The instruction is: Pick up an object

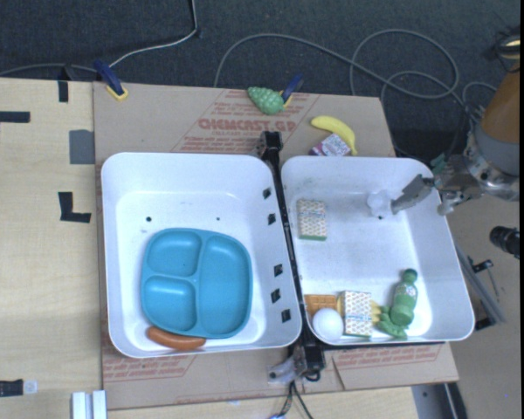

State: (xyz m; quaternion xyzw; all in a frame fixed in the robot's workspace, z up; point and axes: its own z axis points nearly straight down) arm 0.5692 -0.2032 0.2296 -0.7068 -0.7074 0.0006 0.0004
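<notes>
"CHEMCAST GP" on the brown board (236, 122)

A divided plate (196, 284) lies in the left bin (122, 182), a sausage (175, 340) at its near edge.

one fixed camera looks down on my bench from above, at a slant. it stands far enough off to frame both white bins whole: the left bin (122, 234) and the right bin (437, 260) sit side by side at mid-frame. dark floor fills the top of the frame. my arm (498, 138) enters from the view's right edge.
</notes>
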